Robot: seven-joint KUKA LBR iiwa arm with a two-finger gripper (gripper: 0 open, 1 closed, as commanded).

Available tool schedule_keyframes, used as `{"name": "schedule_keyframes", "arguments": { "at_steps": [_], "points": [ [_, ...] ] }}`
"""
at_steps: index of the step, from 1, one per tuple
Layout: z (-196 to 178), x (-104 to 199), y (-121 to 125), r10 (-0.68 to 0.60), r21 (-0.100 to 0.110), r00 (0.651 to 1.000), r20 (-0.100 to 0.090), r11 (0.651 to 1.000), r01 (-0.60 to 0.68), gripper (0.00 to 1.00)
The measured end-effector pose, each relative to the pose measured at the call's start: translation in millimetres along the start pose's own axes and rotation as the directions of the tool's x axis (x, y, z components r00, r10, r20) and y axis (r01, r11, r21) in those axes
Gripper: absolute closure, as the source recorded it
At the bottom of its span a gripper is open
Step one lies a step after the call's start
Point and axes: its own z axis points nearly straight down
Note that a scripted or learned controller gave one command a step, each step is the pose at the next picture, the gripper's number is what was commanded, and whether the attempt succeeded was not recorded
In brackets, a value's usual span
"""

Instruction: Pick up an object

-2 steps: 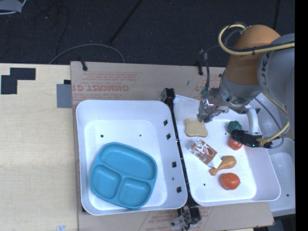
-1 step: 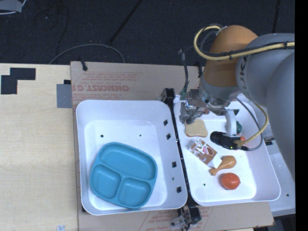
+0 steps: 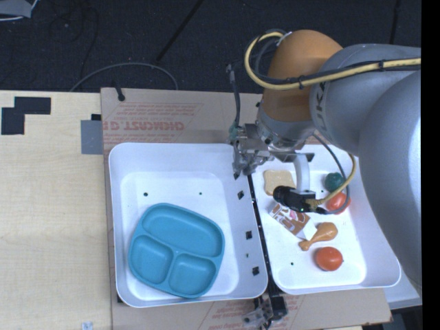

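My pincer (image 3: 244,158) hangs just left of the bread slice (image 3: 278,181), over the near rim of the right bin (image 3: 295,272). I cannot tell whether it is open or closed. Dropping from here, I judge it could strike that rim and miss the bread. The arm hides whatever lies right of and behind the bread.

The left bin (image 3: 130,177) and right bin (image 3: 375,270) are white, the tray (image 3: 177,251) blue, the tomato (image 3: 329,258) orange-red, the drumstick (image 3: 320,234) tan, the toast (image 3: 278,180) pale yellow, the packet (image 3: 287,216) red-and-white.
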Motion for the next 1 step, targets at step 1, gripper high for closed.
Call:
{"name": "schedule_keyframes", "arguments": {
  "at_steps": [1],
  "points": [
    [-10.6, 45.0, 0.1, -0.002, 0.000, 1.000, 0.000, 1.000, 0.002, 1.00]
  ]
}}
